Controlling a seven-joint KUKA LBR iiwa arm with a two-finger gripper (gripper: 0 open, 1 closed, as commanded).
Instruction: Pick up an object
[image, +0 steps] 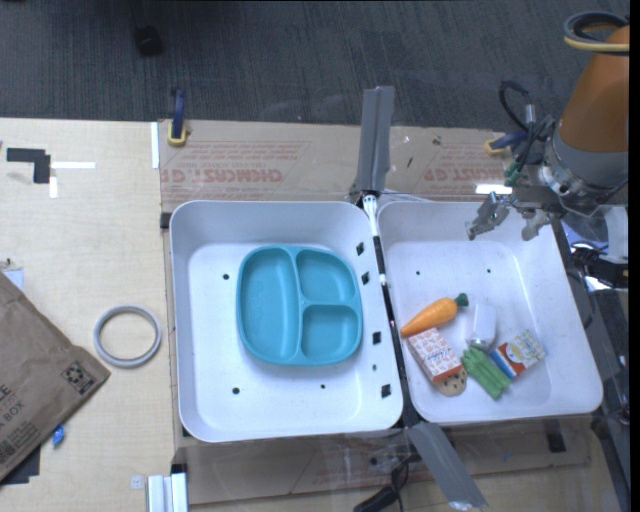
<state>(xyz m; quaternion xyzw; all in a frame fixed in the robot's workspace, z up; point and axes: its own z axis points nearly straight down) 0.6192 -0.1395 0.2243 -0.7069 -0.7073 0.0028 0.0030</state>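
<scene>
Nearest the front edge of the right bin (560, 400), a cluster of small objects is seen: a red-and-white box (436, 357) beside the bin's inner wall, a green object (487, 371) just to its right, and a small colourful packet (520, 355) further toward the bin's right wall. Just behind these a toy carrot (434, 313) lies, its long axis slanted, with the green tip pointed toward the back right corner; a small white object (484, 322) rests just beside it.

The gripper (510, 213) is held at the back edge of the same bin, near its back right corner. Nothing is seen between its fingers, which appear spread apart and released. The cluster therefore lies toward the front of the bin from the gripper, well apart from it, with bare white floor between, so a forward and downward reach is judged to be needed.

In the left bin (200, 330) a teal divided plate (300, 304) is set near the centre. On the bench (90, 230), left of the bins, a tape ring (127, 334) is laid, and a cardboard sheet (260, 160) lies under the bins' back edge.
</scene>
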